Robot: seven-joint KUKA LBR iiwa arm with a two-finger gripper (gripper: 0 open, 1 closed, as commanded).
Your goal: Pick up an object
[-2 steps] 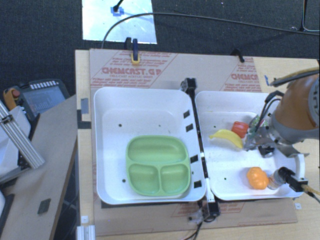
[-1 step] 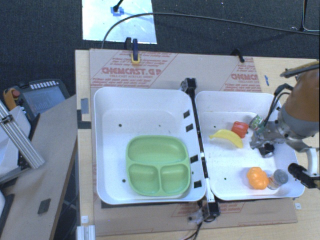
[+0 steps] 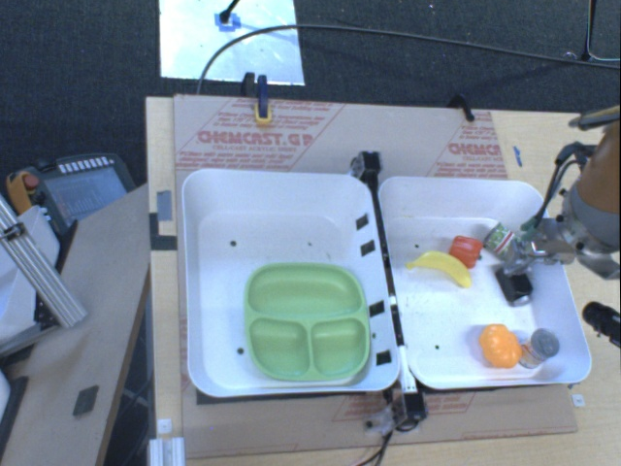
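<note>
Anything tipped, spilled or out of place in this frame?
Nothing spilled or damaged. A grey-lidded jar seems to lie on its side against the orange fruit in the front corner of the right bin; the green divided plate sits flat.

Bare floor at back and front-left of right bin (image 3: 427,202), banana (image 3: 441,267), orange (image 3: 500,346), jar (image 3: 539,346) crowding middle and right

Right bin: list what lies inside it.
A yellow banana, a red item, a green-white item, an orange fruit, a grey-lidded jar. The gripper hides whatever lies beneath it.
</note>
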